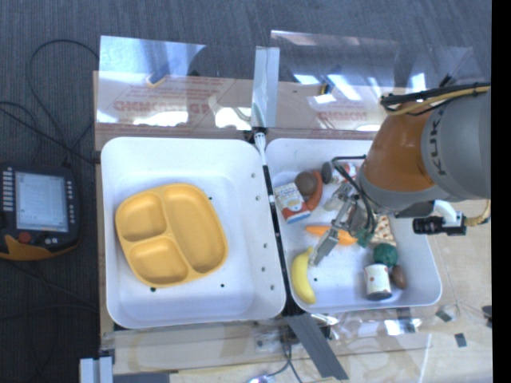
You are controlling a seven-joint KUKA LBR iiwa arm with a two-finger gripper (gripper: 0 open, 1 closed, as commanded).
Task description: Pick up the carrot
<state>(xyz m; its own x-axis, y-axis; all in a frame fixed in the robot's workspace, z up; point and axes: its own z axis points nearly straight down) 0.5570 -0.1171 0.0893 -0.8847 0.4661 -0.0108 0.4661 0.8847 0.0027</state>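
Carrot (329,232) lies in the right bin (427,290), mid-frame right, roughly horizontal, orange w/ what looks like a green end toward the right. Gripper (335,234) sits right over it, arm (415,158) reaching in from the right. One finger (323,250) angles down-left past the carrot toward the banana (300,278); the other is hard to separate from the clutter. Fingers look partly apart, straddling or touching the carrot, but can't tell if they actually clamp it, so no confirmed hold.

Neighbours are tight: small carton (291,201) up-left, brown and red item (310,184) above, green round thing (385,254) and a can (376,282) lower right. Left bin (128,294) holds a yellow divided plate (169,234), well apart.

Handling, my guess: toy carrot, light, stiff, smooth plastic so prob. slippery; tapered, so it may squirt out toward the thin tip if pinched there. Best grab = across the thick middle, fingers square to its long axis, avoiding the banana.
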